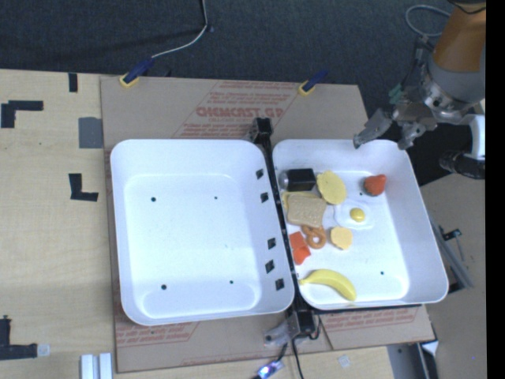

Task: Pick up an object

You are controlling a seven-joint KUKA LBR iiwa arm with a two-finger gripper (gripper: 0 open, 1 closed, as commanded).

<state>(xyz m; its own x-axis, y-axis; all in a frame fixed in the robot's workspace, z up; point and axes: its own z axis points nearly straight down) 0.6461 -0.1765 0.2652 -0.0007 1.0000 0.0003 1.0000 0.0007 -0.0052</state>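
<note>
1. Nearest the camera, at the bottom of the view, a clamp and cables (pixel 290 339) sit at the front junction of the two bins.
2. The left bin (pixel 189 302) is a shallow white tray with a few small dark dots on its floor.
3. The right bin (pixel 410 287) stands just beside it, the two touching along a dark central seam with black clips (pixel 272 243).
4. Closest in the right bin lies a yellow banana (pixel 330 283), curved, near the front wall.
5. Behind it, towards the seam, an orange-red piece (pixel 300 247) lies just beside a small brown ring (pixel 315 238).
6. A round yellow-orange piece (pixel 342 238) sits next to the ring, and a fried egg (pixel 356 215) with a yellow yolk lies just behind it.
7. A tan slice of bread (pixel 305 209) lies left of the egg, with a yellow oval chip (pixel 331 187) touching its far corner.
8. A black block (pixel 300 179) rests behind the bread, close to the seam.
9. A red tomato-like object (pixel 375 185) sits apart from the cluster, nearer the right wall.
10. Both bins rest on a cardboard sheet (pixel 229 109) with red print, laid on the desk (pixel 47 227).
11. Farthest, the gripper (pixel 388 131) hovers above the far right corner of the right bin, its two fingers spread apart with nothing between them, below the grey arm with its orange band (pixel 461 42).
</note>
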